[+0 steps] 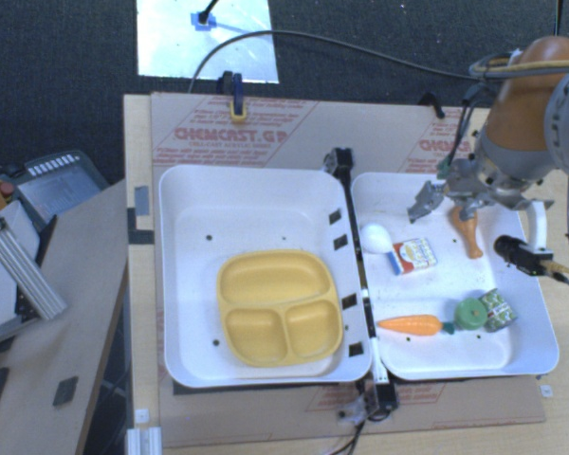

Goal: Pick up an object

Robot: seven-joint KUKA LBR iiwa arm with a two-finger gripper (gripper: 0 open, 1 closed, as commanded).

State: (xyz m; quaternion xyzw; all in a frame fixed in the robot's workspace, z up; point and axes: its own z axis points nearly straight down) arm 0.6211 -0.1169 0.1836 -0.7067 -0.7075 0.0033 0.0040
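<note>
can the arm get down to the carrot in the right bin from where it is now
Probably yes. The carrot lies alone on the right bin floor, nothing on top; the end effector hovers over that bin's far side.

Dark speckled carpet (57, 55) covers the floor; a pale square sheet (204, 22) lies on it at the top; a tan board marked CHEMCAST GP (266, 126) tops the surface; a grey side table (52, 292) stands left.
</note>
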